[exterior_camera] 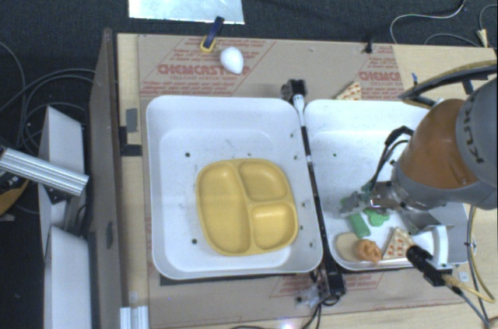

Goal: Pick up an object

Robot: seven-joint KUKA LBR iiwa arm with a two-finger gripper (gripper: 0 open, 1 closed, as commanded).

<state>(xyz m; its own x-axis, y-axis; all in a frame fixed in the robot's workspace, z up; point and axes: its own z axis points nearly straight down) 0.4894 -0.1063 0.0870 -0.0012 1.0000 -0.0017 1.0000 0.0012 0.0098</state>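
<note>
The right bin (350, 129) holds a small white dish (345, 246) near its front edge. On the dish lie an orange-brown food piece (367, 249) and a tan wedge with red dots (398, 243). A green block (359, 225) rests just behind the dish, with a second green bit (379, 218) beside it. My gripper (370, 201) hangs low over the green pieces, at the end of the grey arm with its orange band (432, 152). I see nothing lifted off the bin floor.
The left bin (175, 133) contains a yellow divided plate (246, 206). A black divider (307, 164) runs between the bins. Behind them on the cardboard lie a white egg (232, 59), a yellow-and-blue tool (210, 36) and a cracker (350, 92).
</note>
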